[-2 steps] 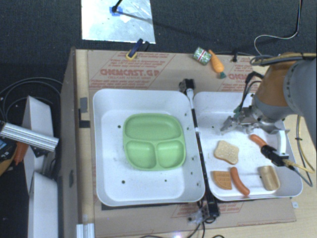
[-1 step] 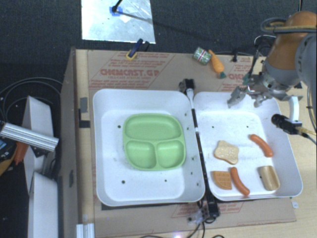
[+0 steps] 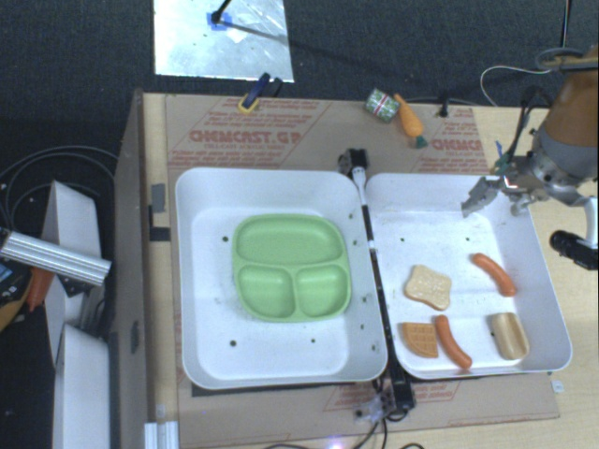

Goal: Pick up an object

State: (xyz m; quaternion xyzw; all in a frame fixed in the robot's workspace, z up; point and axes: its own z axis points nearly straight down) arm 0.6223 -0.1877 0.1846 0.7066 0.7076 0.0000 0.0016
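Table [image 3: 309, 124] carries two white bins. Left bin [image 3: 201, 251] holds a green divided tray [image 3: 291, 266]. Right bin [image 3: 538, 279] holds a toast slice [image 3: 429, 287], bun [image 3: 508, 335], waffle [image 3: 420, 339] and two sausages [image 3: 493, 274] [image 3: 453, 341]. Gripper [image 3: 496, 197] hangs over the right bin's upper right edge, fingers spread, nothing between them, well apart from the food in the lower half.

Five toy foods are lying flat in the right bin [image 3: 524, 251]: a toast slice [image 3: 429, 288] at centre, a waffle [image 3: 419, 339] at 7 o'clock touching a slanted sausage [image 3: 454, 341], a bun [image 3: 508, 335] at 5 o'clock, and another sausage [image 3: 493, 274] at 3 o'clock.
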